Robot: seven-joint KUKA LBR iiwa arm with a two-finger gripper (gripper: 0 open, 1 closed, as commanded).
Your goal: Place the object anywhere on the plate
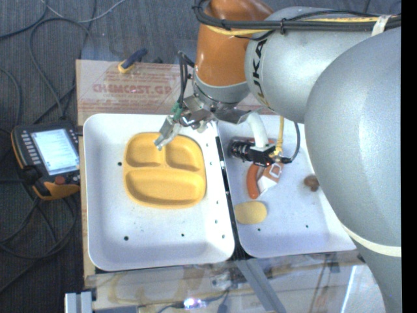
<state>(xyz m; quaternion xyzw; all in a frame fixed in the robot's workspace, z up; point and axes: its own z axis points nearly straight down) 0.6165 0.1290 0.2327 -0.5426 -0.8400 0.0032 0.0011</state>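
While the jaws (164,135) hang over the upper rim of the yellow plate (165,169) in the left bin (104,240), I cannot tell whether they carry anything. The candidates, an orange sausage (252,181) and a tan cookie (251,212), lie in the right bin (300,233). To place well, I'd say release low, over a compartment's middle.

Bulky grey arm (339,77) — orange band (225,41) above the wrist, black cables (313,23) along it.
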